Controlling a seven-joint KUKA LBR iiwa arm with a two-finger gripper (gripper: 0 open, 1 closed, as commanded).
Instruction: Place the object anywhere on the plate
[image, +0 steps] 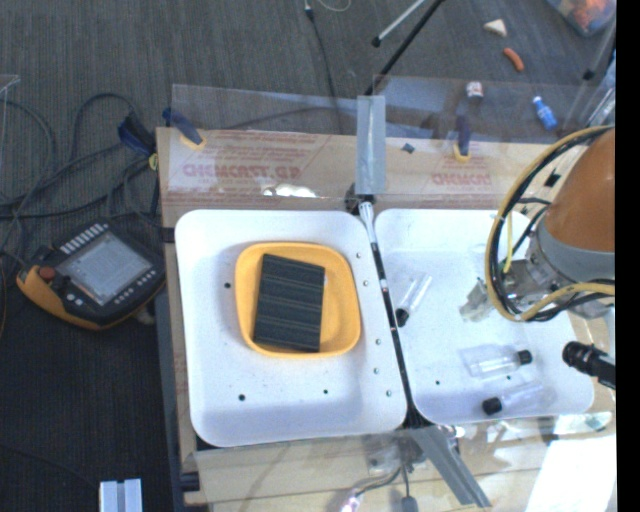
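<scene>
A dark grey ribbed rectangular block (290, 301) lies flat on the yellow plate (246, 285), which sits in the middle of the left bin (205, 400). The block covers most of the plate's centre and nothing touches it. The arm's orange band and grey wrist (585, 235) hang over the right side of the right bin (440, 240), wrapped in yellow and black cables. My gripper (478, 298) shows as a pale tip at the wrist's left end, low over the right bin and well apart from the plate and the block.
Several clear vials lie in the right bin: one (412, 295) near the divider, one with a black cap (495, 360), and another (512, 400) by the front wall. A small black cap (401, 317) sits by the divider. A teach pendant (95, 275) rests left of the bench.
</scene>
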